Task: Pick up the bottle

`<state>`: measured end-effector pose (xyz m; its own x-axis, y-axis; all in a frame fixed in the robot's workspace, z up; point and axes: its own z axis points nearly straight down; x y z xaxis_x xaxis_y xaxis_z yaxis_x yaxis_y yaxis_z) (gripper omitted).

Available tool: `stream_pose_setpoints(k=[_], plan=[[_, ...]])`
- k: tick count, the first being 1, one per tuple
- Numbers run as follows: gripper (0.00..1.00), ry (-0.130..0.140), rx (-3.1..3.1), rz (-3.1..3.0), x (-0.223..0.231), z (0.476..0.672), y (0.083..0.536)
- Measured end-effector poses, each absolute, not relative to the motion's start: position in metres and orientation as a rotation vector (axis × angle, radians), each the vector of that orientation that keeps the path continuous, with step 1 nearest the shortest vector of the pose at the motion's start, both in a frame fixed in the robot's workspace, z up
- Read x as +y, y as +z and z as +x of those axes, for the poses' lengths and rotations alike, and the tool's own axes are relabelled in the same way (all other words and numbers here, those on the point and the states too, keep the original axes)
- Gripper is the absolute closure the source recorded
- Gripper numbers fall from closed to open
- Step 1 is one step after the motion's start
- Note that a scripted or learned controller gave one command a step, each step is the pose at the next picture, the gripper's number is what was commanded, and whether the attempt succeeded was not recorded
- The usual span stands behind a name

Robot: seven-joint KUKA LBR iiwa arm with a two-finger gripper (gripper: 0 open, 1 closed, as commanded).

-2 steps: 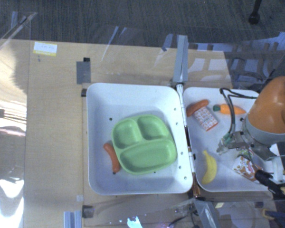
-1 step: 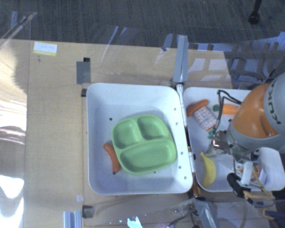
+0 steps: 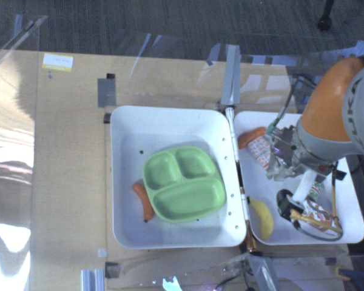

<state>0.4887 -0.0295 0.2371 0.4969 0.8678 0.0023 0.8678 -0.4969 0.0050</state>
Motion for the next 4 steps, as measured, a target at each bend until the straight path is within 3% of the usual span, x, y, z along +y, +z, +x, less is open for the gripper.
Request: stream_pose_setpoints(k=[1, 2, 3, 4], plan=[[1.0, 0.002, 1.293, 2.859, -0.077, 0.658, 0.218], [1.0, 0.007, 1.625, 2.68, -0.188, 0.609, 0.281], [1.0, 0.014, 1.492, 2.755, -0.13, 0.62, 0.099], [1.0, 0.009, 1.225, 2.889, -0.032, 0.67, 0.186]])
